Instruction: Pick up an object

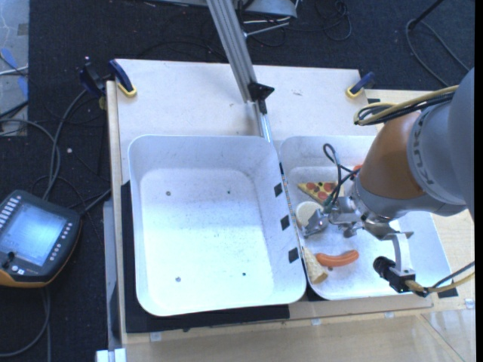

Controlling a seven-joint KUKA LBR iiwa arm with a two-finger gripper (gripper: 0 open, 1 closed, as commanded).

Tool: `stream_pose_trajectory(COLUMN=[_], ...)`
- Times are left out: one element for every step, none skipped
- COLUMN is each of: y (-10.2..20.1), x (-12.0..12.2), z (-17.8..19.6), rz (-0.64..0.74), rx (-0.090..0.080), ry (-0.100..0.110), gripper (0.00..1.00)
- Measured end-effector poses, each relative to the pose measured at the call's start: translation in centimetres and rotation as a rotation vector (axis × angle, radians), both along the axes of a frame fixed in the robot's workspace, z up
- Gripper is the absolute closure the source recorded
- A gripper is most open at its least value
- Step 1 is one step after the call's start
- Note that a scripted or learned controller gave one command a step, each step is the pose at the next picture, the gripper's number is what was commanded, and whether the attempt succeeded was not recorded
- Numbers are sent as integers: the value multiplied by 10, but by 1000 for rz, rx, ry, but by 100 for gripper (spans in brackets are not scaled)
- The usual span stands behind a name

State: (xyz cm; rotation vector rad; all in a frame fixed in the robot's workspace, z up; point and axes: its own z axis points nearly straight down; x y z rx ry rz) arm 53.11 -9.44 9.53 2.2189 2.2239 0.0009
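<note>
My gripper [315, 225] hangs low in the right bin [423, 274], near its left wall, at the end of the grey arm with the orange band. Its metal fingertips sit over a pale round object [306, 213]. Just behind it lies a pizza slice toy [315, 190]. In front of it an orange-red sausage [337, 259] rests on the bin floor, and a tan cone-like piece [313, 266] lies along the left wall. Nothing is visibly gripped.
The left bin [204, 225] lies beside the right one, its raised wall between them. A slanted metal pole [238, 51] rises behind the bins. Clamps hold the board's corners, and a teach pendant [34, 236] lies on the floor at left.
</note>
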Motion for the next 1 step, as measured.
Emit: stream_pose_trajectory(y=[-1], x=[0], z=[10], rz=[-2], rx=[0], ry=[1], gripper=[100])
